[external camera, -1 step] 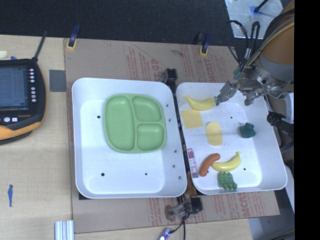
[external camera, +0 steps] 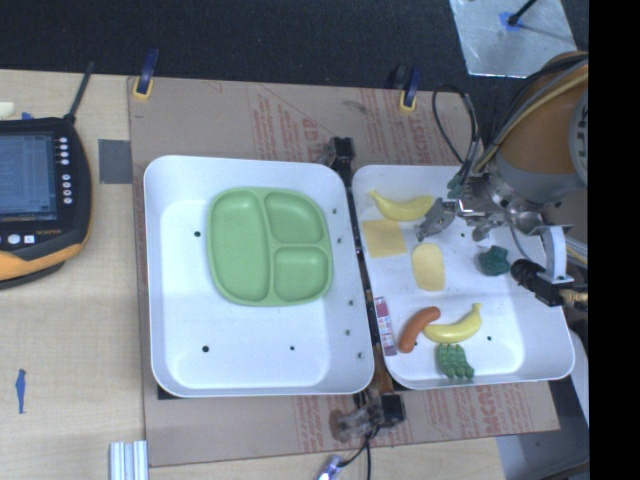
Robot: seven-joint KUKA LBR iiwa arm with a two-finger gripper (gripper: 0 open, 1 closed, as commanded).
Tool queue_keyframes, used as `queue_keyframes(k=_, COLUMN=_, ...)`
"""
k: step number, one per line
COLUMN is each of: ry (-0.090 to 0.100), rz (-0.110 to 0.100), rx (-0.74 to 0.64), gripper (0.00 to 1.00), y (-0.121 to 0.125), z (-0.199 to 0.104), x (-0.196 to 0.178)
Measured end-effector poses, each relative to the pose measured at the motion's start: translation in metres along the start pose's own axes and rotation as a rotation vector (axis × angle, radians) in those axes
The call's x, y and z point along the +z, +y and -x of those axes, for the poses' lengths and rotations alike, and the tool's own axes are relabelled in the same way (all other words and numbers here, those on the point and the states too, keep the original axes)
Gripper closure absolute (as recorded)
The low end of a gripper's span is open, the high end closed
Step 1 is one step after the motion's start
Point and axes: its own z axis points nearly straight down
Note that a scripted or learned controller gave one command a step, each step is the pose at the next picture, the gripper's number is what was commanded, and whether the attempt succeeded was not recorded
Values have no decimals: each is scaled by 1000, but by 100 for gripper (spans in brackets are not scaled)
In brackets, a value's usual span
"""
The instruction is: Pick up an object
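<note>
Arm: the grey KUKA arm with its orange band (external camera: 545, 108) leans in over the right shallow white plastic bin (external camera: 500, 363), wrist tilted down toward that bin's upper middle.
Gripper: the two-finger metal gripper (external camera: 437, 220) hangs low inside the right bin; its fingers stand slightly apart with nothing between them (tips just beside the upper banana's end).
Left bin: the left shallow white bin (external camera: 180, 348), touching the right bin's left wall, holds a pale green three-compartment plate (external camera: 268, 245).
Upper banana: a yellow toy banana (external camera: 400, 206) lies at the right bin's upper left.
Cheese: a flat yellow square slice (external camera: 384, 238) lies just below that banana.
Lower banana: a second yellow banana (external camera: 455, 325) lies near the right bin's lower middle.
</note>
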Motion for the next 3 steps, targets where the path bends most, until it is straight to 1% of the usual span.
queue_keyframes(k=1, ry=1, rz=-1, rx=0, gripper=0, y=-1, z=13, x=76)
queue_keyframes(k=2, ry=2, rz=4, rx=1, gripper=0, y=68, z=-11, x=74)
queue_keyframes(k=3, ry=0, rz=1, rx=0, gripper=0, y=4, z=24, x=72)
